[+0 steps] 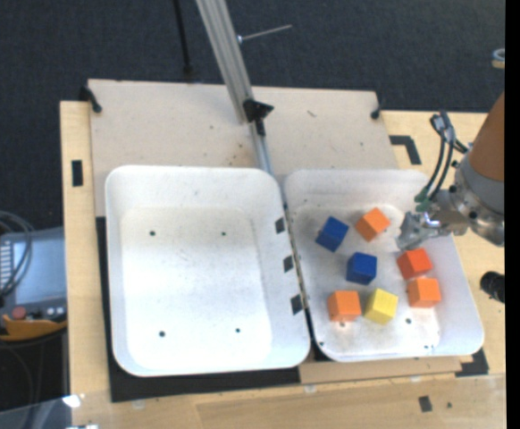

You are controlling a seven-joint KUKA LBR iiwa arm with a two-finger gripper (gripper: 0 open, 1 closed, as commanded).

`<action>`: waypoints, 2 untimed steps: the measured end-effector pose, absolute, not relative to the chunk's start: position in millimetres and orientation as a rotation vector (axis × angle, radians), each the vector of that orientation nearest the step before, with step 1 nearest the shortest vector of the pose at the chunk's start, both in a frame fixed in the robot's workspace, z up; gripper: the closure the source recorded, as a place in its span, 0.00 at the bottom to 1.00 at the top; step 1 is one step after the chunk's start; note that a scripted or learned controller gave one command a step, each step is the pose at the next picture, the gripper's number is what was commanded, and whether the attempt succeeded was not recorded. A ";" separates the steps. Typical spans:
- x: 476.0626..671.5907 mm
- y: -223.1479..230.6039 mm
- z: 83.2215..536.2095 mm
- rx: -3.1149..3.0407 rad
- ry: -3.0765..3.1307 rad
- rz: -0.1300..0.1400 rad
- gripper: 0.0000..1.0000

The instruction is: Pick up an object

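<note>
Reaching in over the right bin [448, 333], I had my hand [418, 229] low near its far right side, just above the red block [415, 262] and beside the orange block [373, 223]. Whether my hand was released or clenched I could not tell, and I saw nothing in it. The red block looked small, stiff and light, probably wood or plastic with smooth faces, so I judged two opposite flat sides the place to take hold. Other blocks lay near it, another orange one [423, 291] almost touching.
</note>
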State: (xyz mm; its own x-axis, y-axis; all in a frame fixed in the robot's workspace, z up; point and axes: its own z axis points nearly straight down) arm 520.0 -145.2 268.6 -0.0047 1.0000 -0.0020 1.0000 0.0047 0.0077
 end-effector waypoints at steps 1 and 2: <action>521.7 -102.6 266.6 2.214 2.228 0.001 1.00; 515.9 -44.3 252.8 2.214 2.231 0.001 1.00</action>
